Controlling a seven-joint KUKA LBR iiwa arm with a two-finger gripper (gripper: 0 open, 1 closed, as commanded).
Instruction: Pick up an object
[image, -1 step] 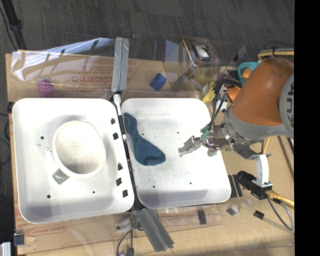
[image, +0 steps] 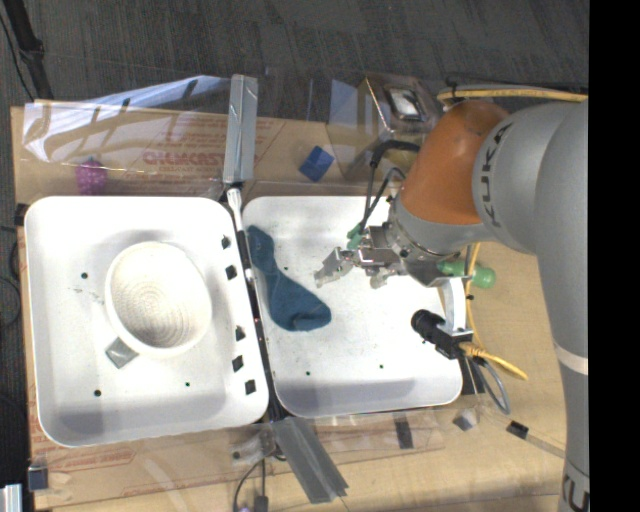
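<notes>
Over the right bin (image: 420, 385), the end effector (image: 335, 268) hangs apparently empty, finger spread unclear. A blue sock (image: 285, 290) lies just left; centre above it, then descend.

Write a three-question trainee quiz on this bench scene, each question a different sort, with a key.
1. True or false: the crumpled blue cloth lies in the right white plastic bin.
2. Which bin holds the round white ribbed bowl? A left, B right.
3. Fill in: the arm's metal claw is over the ____ bin.

Key: 1 true. 2 A, the left white plastic bin. 3 right.
</notes>
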